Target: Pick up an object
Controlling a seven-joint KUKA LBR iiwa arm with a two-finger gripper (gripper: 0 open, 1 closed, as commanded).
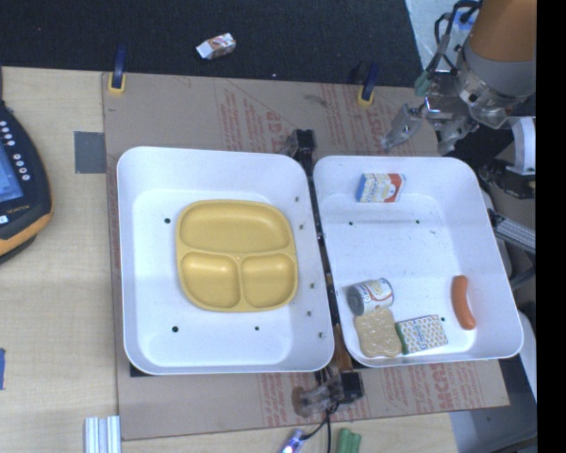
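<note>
Orange-and-grey handheld pendant (5,187) at the desk's far left edge. Left shallow white bin (141,253) holds a yellow three-compartment plastic tray (236,253), roughly centred. Right shallow white bin (410,229): small blue-and-white carton with red (379,187) near the far wall; silver tin can on its side (370,295) toward the near left, tan square cracker-like piece (377,332) just beside it, green patterned flat packet (422,333) touching that; orange sausage-shaped toy (463,302) by the right wall. Gripper (424,125) hangs above the bin's far right corner, outside the rim, nothing between the fingers; whether they're wide or narrow, cannot tell.
</note>
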